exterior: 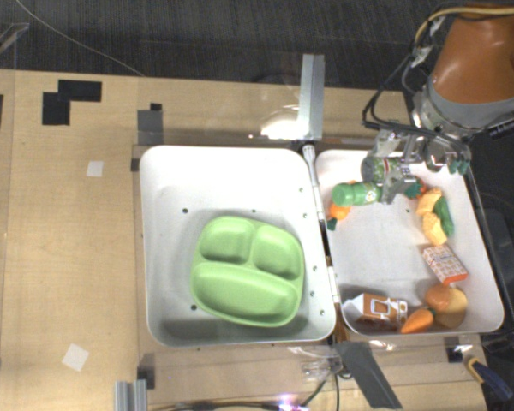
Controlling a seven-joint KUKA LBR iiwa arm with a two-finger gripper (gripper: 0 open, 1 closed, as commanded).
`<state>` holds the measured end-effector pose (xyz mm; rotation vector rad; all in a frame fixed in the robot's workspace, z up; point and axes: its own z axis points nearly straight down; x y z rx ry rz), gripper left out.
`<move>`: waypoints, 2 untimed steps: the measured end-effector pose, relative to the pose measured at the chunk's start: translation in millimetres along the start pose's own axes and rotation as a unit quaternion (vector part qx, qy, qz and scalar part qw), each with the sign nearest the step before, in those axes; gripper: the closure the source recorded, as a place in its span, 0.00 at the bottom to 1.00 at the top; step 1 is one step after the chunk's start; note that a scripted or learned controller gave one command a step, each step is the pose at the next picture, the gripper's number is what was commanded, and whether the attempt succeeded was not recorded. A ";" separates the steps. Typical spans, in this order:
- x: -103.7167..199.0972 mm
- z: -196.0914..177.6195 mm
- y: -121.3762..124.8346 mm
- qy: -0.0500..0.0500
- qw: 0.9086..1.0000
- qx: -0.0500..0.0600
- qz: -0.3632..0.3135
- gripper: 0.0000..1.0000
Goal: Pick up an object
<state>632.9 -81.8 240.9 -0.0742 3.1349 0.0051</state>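
Grey gripper (400, 176) over right bin (488, 268); fingertips blurred beside green bottle (355, 194).

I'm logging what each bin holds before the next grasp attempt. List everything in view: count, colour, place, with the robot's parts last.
Left bin: 1, white, left half of the bench.
Divided plate: 1, light green, three compartments, in the left bin.
Right bin: 1, white, beside the left bin.
Green bottle-like item: 1, green, lying at the right bin's upper left, orange bit beside it.
Corn-like pieces: yellow with green, upper right of the right bin.
Small box: 1, red and white, right side.
Brown bottle: 1, lying at the lower edge.
Carrot: 1, orange, lower right.
Round fruit: 1, orange-yellow, lower right corner.
Gripper: 1, grey, over the right bin's upper edge.
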 end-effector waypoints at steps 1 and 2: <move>-2.8 -16.6 -2.7 -0.008 1.000 0.002 0.001 1.00; -5.3 -29.9 -1.7 -0.013 1.000 0.002 0.000 1.00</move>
